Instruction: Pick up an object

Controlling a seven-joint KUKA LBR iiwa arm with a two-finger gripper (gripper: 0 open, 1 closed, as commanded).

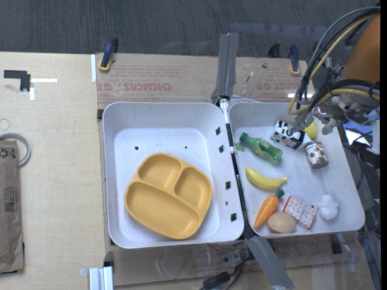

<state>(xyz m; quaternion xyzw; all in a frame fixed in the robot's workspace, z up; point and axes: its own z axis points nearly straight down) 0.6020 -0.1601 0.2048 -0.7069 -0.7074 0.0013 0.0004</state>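
My gripper [312, 124] hangs over the far part of the right bin [354, 189], coming in from the right. It is open, with its fingers spread. A small yellow object [311, 130] lies between the fingers, and they are not closed on it. Just left of it lies a black-and-white toy cow [286, 135]; just below it, a small can [316, 154]. Also in this bin are a green object [261, 147], a banana [265, 179], a carrot [266, 209], a tan potato [282, 223], a red-and-white packet [300, 211] and a white lump [328, 206].
The left bin [115, 162] holds a yellow divided plate [169, 195]. A grey divider post [227, 65] stands between the bins at the back. Cables and the orange-banded arm [363, 53] crowd the upper right. A brown bag [9, 204] lies at the far left of the bench.
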